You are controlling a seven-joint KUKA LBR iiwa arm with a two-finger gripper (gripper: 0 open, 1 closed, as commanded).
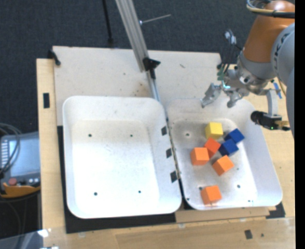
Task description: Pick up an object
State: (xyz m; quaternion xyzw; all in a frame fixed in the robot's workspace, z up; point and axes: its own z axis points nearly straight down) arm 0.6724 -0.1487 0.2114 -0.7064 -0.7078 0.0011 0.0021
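Grey jaws spread wide, holding nothing, above the right bin's (261, 154) far edge.

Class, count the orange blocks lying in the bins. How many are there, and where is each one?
4, all in the right bin: one orange block leftmost, one under the yellow block, one below the blue blocks, one alone near the front.

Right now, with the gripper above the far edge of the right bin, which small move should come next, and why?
Probably a short move toward the yellow block, staying above it. The gripper hangs open above the far rim of the right bin with nothing between its fingers, and the yellow block lies nearest to it, at the far edge of the cluster.
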